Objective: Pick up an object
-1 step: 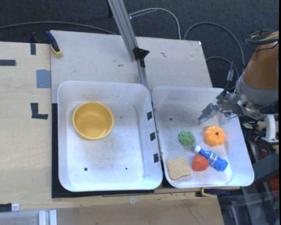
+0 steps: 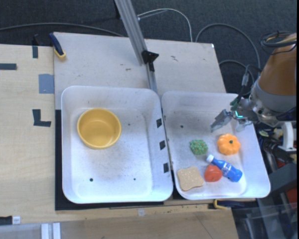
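The right bin [image 2: 189, 108] holds an orange pumpkin [image 2: 228, 144], a green broccoli piece [image 2: 199, 146], a blue and white bottle [image 2: 225, 167], a red tomato-like piece [image 2: 213, 174] and a slice of toast [image 2: 190, 178]. My gripper [image 2: 230, 122] hangs over the right bin's far right part, just above the pumpkin. Its fingers [image 2: 219, 121] are spread apart with nothing between them.
A yellow bowl [image 2: 98, 128] sits in the left bin [image 2: 109, 183] at its far left. A grey pole [image 2: 134, 29] slants down to the bins' divider. Cables trail over the bench behind the right bin.
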Action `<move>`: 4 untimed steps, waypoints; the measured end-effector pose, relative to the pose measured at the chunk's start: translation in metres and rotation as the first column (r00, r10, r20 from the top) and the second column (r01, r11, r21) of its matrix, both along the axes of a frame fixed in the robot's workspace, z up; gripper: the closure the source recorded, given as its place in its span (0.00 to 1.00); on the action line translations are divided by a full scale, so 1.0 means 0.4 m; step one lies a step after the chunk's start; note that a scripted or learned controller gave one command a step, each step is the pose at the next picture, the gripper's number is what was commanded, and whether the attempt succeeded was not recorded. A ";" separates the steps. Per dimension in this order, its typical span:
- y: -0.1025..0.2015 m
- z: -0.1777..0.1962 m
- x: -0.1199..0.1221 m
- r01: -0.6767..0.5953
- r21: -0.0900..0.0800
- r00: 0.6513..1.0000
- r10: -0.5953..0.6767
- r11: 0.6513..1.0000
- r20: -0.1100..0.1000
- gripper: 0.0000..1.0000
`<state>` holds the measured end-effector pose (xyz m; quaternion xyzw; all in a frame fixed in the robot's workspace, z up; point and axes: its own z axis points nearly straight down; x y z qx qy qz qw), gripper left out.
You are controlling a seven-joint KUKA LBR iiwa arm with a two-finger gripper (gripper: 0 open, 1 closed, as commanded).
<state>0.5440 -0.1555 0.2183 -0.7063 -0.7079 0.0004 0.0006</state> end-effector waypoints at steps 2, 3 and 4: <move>-0.003 -0.260 -0.046 0.001 0.001 1.000 -0.001 1.000 -0.006 0.00; -0.003 -0.323 -0.045 0.001 -0.002 1.000 -0.001 1.000 0.002 0.00; -0.001 -0.296 -0.045 -0.001 0.000 1.000 0.001 1.000 0.001 1.00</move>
